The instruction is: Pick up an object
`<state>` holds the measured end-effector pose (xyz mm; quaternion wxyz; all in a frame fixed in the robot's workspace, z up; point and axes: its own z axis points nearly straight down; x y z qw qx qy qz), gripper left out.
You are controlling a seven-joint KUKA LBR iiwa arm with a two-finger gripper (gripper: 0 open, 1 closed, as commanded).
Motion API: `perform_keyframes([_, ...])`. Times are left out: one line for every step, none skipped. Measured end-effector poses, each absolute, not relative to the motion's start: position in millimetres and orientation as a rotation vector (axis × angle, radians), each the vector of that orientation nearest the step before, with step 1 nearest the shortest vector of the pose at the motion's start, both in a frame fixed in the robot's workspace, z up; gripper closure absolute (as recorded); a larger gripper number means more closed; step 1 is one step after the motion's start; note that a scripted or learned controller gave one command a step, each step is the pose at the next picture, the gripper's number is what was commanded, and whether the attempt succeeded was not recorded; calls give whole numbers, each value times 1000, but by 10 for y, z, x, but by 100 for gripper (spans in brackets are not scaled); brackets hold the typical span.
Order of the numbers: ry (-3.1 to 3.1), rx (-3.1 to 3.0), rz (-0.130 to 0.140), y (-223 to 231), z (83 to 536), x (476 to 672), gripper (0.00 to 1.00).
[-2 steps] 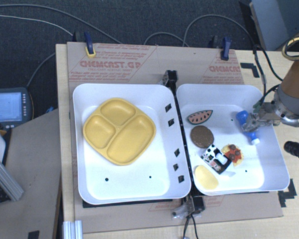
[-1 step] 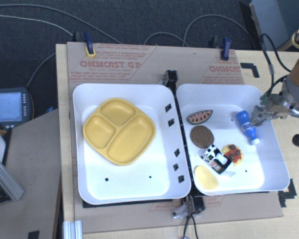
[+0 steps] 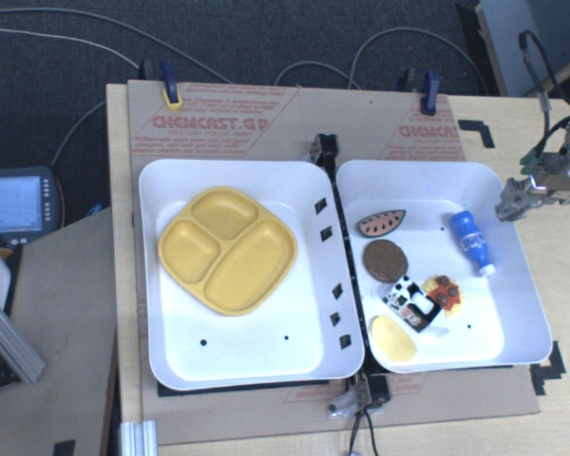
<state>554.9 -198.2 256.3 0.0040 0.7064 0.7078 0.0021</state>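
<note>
You will find the pincer (image 3: 515, 201) at the right edge of the frame, just outside the right bin (image 3: 522, 283), above its upper right rim; nothing sits in its grip, and whether it is wide or narrow I cannot tell. In that bin lie a blue bottle (image 3: 470, 241) at upper right, a watermelon slice (image 3: 381, 222), a brown round cookie (image 3: 386, 260), a black-and-white toy (image 3: 410, 303), a red-and-yellow piece (image 3: 444, 293) and a pale yellow piece (image 3: 392, 339). The left bin (image 3: 171, 350) holds a yellow divided plate (image 3: 227, 250).

A divided plate (image 3: 227, 250) lies in the left bin (image 3: 161, 331); a bottle (image 3: 470, 240) in the right bin (image 3: 522, 321).
</note>
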Motion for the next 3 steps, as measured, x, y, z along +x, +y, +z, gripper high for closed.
perform_keyframes([2221, 2217, 3, -1981, 2667, 5559, 100])
perform_keyframes([2230, 2215, 4, -1394, 2700, 5656, 100])
perform_keyframes([2232, 2218, 1, -867, 2527, 5708, 100])
